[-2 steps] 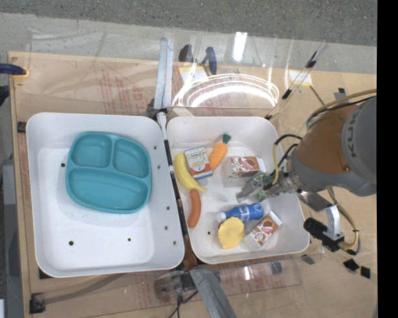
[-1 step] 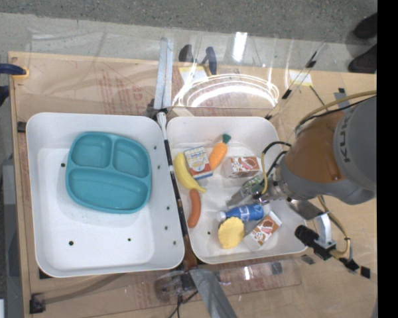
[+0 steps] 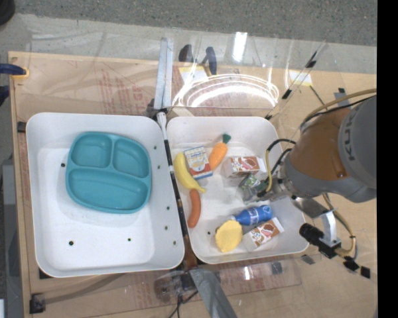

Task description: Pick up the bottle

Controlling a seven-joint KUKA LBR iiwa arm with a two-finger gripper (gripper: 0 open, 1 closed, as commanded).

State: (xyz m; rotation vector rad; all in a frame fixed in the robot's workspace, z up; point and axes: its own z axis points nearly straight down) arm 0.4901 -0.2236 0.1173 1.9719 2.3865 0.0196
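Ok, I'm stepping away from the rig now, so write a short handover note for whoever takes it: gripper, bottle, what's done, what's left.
Gripper: low over the right bin, near its right wall; whether it is open or shut can't be made out.
Bottle: blue, lying on its side on the right bin's floor, just below the gripper, between the yellow lemon and a small carton. Not between the fingers.
Done: arm is over the right bin, close to the bottle.
Left: get onto the bottle, grip it, lift it.

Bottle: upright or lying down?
Lying down. The blue bottle rests on its side on the right bin's floor, long axis roughly horizontal, beside the lemon.
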